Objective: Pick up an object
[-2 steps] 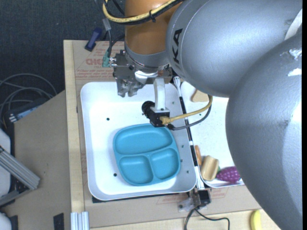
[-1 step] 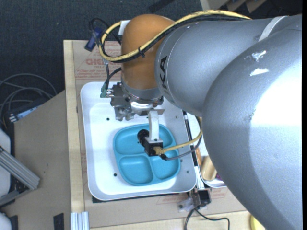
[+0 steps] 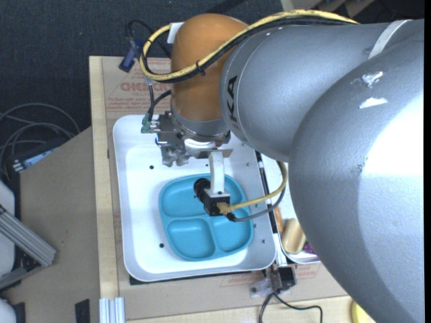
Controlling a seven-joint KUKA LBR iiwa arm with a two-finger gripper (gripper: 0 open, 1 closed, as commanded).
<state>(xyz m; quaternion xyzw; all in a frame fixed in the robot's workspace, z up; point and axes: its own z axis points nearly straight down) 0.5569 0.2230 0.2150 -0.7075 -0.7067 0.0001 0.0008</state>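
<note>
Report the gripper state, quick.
Gripper: cannot be told; it hangs over the white bin, at the blue tray's far edge.

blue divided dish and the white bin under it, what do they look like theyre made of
The blue divided dish looks like moulded plastic, smooth and semi-matte: even colour, soft rounded ridges between compartments. The white bin looks like thin glossy plastic, with rounded corners and a raised rim, though painted metal is possible.

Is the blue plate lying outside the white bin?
No, the blue plate lies flat inside the white bin, with the bin's white floor showing around it.
</note>
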